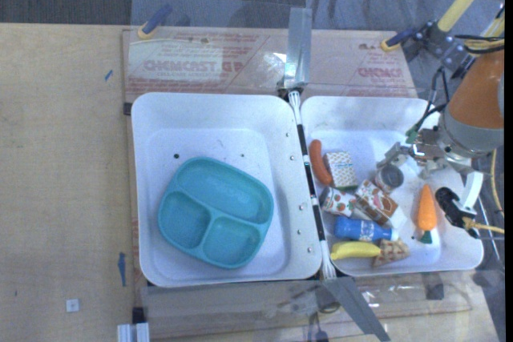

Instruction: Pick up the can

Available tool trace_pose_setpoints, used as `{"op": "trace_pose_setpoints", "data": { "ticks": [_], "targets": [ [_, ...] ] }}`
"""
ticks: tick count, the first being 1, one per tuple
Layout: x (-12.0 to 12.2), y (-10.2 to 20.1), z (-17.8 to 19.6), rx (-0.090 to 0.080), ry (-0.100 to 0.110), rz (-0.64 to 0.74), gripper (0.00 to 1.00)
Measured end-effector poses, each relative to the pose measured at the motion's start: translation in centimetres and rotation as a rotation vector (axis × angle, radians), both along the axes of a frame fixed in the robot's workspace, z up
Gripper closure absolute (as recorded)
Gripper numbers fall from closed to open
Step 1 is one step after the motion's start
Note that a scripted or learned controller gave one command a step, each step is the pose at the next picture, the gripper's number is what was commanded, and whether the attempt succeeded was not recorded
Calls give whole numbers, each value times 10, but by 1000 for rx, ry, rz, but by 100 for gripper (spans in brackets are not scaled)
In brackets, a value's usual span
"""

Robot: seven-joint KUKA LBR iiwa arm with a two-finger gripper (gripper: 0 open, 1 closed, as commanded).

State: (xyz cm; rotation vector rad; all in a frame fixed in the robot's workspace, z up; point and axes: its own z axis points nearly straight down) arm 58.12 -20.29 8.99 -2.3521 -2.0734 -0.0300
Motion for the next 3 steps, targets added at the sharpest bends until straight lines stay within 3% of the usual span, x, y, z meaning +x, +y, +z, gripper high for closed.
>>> {"op": "trace_pose_setpoints", "data": {
  "ticks": [1, 2, 3],
  "targets": [
    [-1, -5, 9, -11, 1, -2, 100],
    [0, 1, 9, -3, 3, 3, 0],
    [0, -1, 19, -8, 0, 2, 100]
  ]
}}
